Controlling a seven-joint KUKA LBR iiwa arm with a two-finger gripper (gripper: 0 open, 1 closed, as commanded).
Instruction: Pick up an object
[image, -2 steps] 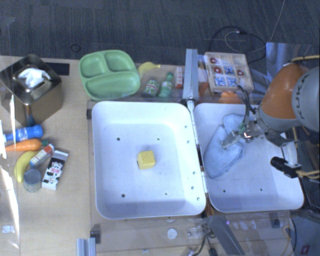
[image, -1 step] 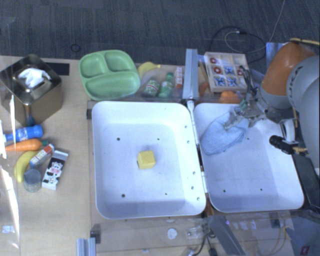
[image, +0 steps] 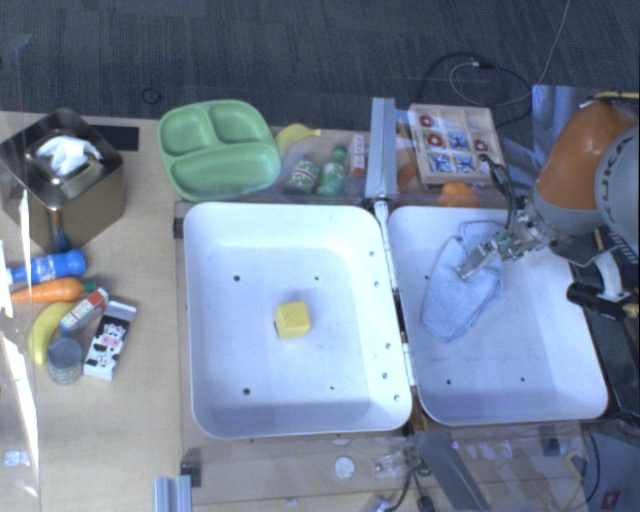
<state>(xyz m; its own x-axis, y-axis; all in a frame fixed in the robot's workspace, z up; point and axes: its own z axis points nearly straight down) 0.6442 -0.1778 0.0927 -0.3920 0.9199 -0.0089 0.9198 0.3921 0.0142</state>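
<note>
Over right bin (image: 560, 390): fingers (image: 478, 258) pinching crumpled pale-blue cloth (image: 458, 298); yellow foam cube (image: 293, 319) sits left bin (image: 230, 400).

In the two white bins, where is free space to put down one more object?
The left bin is bare around the yellow block. The right bin is bare along its front, below the blue cloth. The cloth and end effector crowd its back.

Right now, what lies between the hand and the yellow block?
Pale blue cloth under the hand, then the bins' divider and bare white floor up to the yellow block.
</note>
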